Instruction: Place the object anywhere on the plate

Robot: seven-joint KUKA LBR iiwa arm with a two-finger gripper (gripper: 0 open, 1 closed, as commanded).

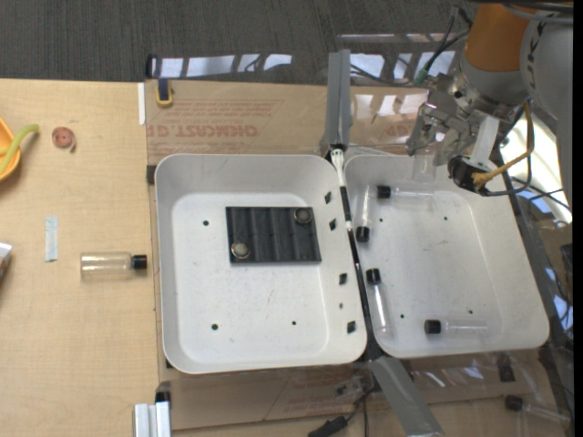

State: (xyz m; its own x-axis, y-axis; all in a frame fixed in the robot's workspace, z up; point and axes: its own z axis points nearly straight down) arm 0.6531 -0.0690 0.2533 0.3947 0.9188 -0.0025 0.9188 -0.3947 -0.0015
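A black ridged plate (273, 235) lies in the left white bin (182, 326), with two small round pieces on it, one at its top right corner (303, 215) and one at its lower left (240, 250). Several clear vials with black caps lie in the right bin (510, 289): one at the back (401, 192), two along the left wall (363, 218) (376, 297) and one at the front (453, 328). My gripper (430, 148) hangs over the back edge of the right bin, above the back vial. Something clear and blurred shows just below it.
On the wooden bench to the left lie another capped vial (111, 263), a small clear strip (51, 239), a red disc (62, 137) and a yellow object (7, 149) at the edge. A metal frame and cables stand behind the right bin.
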